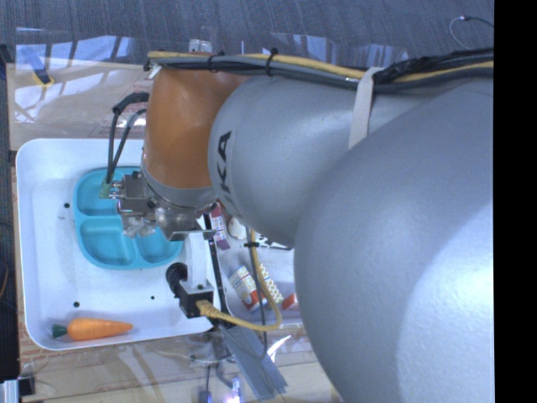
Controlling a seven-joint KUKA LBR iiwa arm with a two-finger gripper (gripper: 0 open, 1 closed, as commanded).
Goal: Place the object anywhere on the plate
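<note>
The orange plastic carrot with a green stub [96,329] lies at the lower left of the frame in the white bin [38,225], well apart from the blue sectioned plastic plate [105,225] under the grey arm's wrist [159,204].

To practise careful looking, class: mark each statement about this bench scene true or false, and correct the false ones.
1. The carrot lies on the plate. False: it lies on the left bin floor, near the front edge.
2. The plate is blue with compartments. True.
3. The arm has an orange band. True.
4. The carrot is beyond the plate. False: it is nearer the camera than the plate.
</note>
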